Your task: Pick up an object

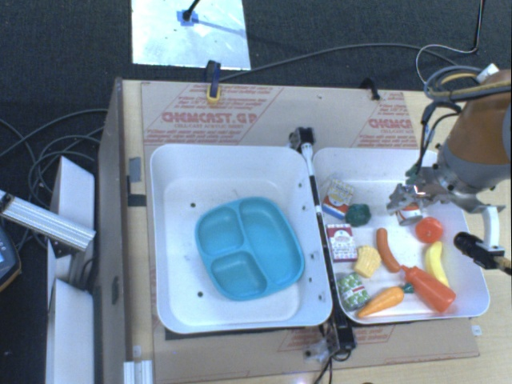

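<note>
While the grey arm (480, 134) with its orange band reaches in from the right, its gripper (406, 201) hangs low over the far right part of the right bin (376, 162). How wide the tool stands cannot be told from this slant, nor whether it has hold of anything; a small red and white piece (410, 213) shows just under it.

The right bin carries the toy food. An orange tomato (429, 230) lies just near of the gripper, with a yellow banana (436, 262) nearer still and an orange bottle (428, 288) beside it. A sausage (387, 249) lies left of the tomato, a carrot (381, 301) at the near edge, and a yellow corn piece (367, 260) between them. A red and white box (342, 242) sits by the left wall, a dark green lump (358, 213) far of it, and a clear packet (338, 190) farther still. A green-spotted packet (352, 290) lies near the carrot.

The left bin (184, 174) holds a blue divided plate (249, 246).
</note>
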`<state>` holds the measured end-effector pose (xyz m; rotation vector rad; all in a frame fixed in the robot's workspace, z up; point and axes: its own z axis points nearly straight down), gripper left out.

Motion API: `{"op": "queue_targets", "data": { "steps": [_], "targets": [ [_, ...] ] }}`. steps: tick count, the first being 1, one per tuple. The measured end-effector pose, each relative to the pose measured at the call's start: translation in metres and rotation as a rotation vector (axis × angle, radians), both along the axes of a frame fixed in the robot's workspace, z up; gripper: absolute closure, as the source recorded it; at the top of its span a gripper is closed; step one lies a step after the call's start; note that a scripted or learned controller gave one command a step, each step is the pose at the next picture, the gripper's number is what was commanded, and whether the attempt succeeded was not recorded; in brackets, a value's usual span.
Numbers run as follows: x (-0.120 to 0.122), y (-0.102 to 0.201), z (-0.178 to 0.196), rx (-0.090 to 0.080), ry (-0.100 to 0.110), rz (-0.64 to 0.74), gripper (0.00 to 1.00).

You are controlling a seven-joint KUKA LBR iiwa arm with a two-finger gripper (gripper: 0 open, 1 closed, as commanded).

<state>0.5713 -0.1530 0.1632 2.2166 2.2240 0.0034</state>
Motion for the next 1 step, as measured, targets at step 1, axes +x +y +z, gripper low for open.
{"op": "queue_targets", "data": {
  "steps": [1],
  "targets": [
    [0.0126, 0.0795, 0.0317, 0.001, -0.001, 0.002, 1.00]
  ]
}}
